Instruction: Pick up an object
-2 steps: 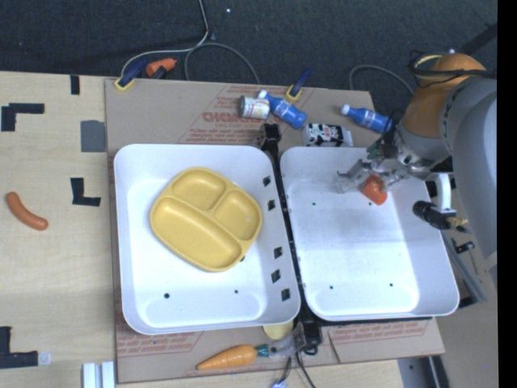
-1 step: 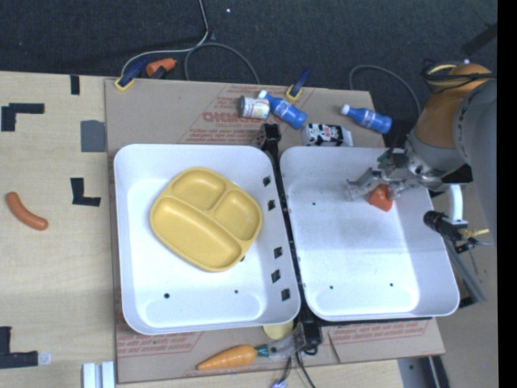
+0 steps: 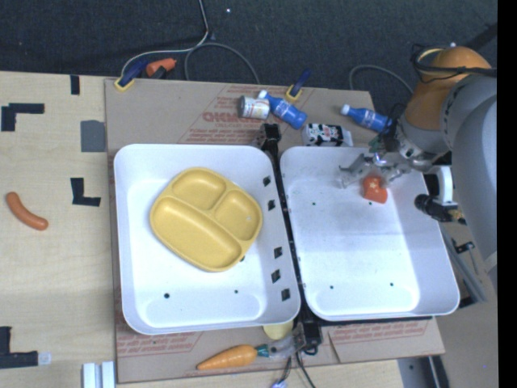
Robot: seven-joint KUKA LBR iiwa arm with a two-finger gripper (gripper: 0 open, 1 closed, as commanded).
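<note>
A small red-orange object (image 3: 373, 189) lies in the right bin (image 3: 363, 297), near its far right corner. My gripper (image 3: 365, 170) hangs directly over it, reaching in from the right, and its grey metal tip sits just above and to the left of the object. The two look very close or touching, and whether the object is gripped cannot be made out. A yellow divided plate (image 3: 207, 217) rests in the left bin (image 3: 145, 297).
Behind the bins lie two blue bottles (image 3: 287, 111) (image 3: 367, 119), a white can (image 3: 254, 106) and a small black-and-white item (image 3: 326, 134). An orange carrot (image 3: 228, 357) lies in front of the bins. A sausage (image 3: 27, 211) lies far left. Cables run at the back.
</note>
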